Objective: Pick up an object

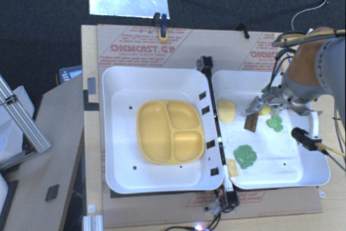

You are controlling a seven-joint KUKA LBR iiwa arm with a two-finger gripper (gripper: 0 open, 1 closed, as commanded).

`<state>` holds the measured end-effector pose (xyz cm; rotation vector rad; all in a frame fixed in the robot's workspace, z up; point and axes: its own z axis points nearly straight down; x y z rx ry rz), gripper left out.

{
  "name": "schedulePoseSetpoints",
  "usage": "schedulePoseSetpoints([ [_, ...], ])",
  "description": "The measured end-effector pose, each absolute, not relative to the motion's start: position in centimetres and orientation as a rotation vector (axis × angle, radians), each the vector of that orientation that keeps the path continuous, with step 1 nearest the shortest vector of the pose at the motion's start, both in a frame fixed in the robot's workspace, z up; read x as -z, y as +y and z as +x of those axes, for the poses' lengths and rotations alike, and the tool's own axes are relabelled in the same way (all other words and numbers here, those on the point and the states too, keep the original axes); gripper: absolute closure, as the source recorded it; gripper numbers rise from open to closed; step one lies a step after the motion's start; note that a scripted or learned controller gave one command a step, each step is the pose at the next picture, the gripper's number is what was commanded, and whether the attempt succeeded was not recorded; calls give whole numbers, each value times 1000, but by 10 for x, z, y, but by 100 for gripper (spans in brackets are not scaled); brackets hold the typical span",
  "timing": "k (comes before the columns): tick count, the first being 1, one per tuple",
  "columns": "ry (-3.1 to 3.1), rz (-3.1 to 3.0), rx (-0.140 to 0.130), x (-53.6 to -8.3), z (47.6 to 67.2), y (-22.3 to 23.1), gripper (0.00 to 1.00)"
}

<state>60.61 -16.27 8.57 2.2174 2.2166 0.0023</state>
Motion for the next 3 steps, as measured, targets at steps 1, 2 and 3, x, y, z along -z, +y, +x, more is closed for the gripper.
schedulePoseSetpoints([
  [1, 2224, 2209, -6, -97, 607, -160, 100],
  [2, 2214, 2202, -14, -290, 645, -184, 100],
  [3, 2227, 2199, -15, -388, 667, -98, 100],
])
